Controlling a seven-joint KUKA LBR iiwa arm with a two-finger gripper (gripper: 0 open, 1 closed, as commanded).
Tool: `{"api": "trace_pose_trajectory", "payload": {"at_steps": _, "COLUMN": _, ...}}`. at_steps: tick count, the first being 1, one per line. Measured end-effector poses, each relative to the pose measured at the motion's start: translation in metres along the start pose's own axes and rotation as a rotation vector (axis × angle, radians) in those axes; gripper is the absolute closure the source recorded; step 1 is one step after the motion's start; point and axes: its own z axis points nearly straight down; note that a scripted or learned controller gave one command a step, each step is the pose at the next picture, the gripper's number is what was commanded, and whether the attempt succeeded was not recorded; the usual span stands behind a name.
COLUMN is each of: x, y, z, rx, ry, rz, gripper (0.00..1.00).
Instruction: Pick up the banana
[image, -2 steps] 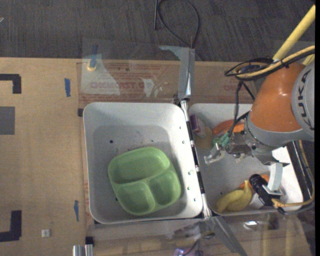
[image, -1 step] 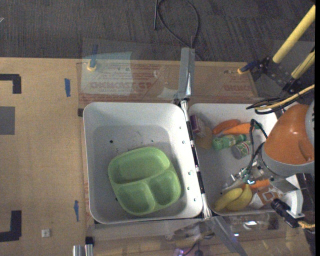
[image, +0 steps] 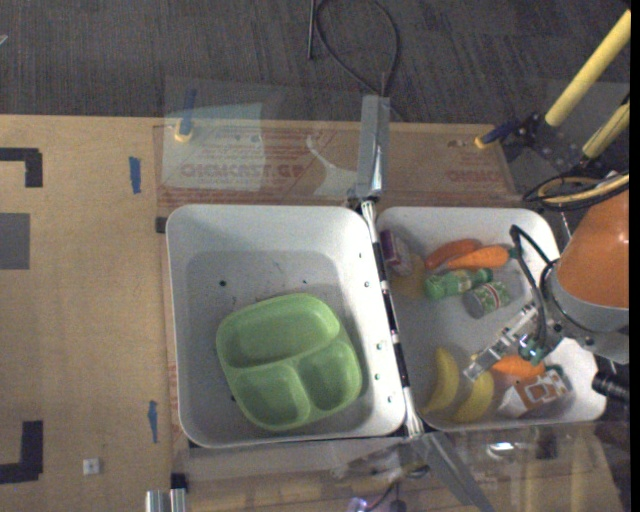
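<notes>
The banana (image: 443, 378) is yellow and lies in the lower left part of the right bin (image: 545, 228). A second yellow piece (image: 476, 398) rests against its right side. My gripper (image: 492, 353) hangs in the right bin just above and to the right of both yellow pieces, tilted down-left, with the grey and orange arm (image: 598, 270) behind it. From this angle I cannot see anything held in it. An orange carrot-like toy (image: 519, 367) lies right beside the gripper's tip.
Two carrots (image: 468, 255), a green bottle (image: 455, 284), a small can (image: 487, 298) and a purple item (image: 389, 250) lie at the back of the right bin. A small packet (image: 545, 391) sits at its lower right. The left bin (image: 200, 250) holds a green divided plate (image: 288, 362).
</notes>
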Motion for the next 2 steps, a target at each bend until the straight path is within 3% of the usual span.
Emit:
{"api": "trace_pose_trajectory", "payload": {"at_steps": 1, "x": 0.022, "y": 0.022, "z": 0.053, "rx": -0.006, "ry": -0.011, "rz": -0.219, "gripper": 0.0}}
{"api": "trace_pose_trajectory", "payload": {"at_steps": 2, "x": 0.022, "y": 0.025, "z": 0.042, "rx": -0.013, "ry": -0.013, "rz": -0.217, "gripper": 1.0}}
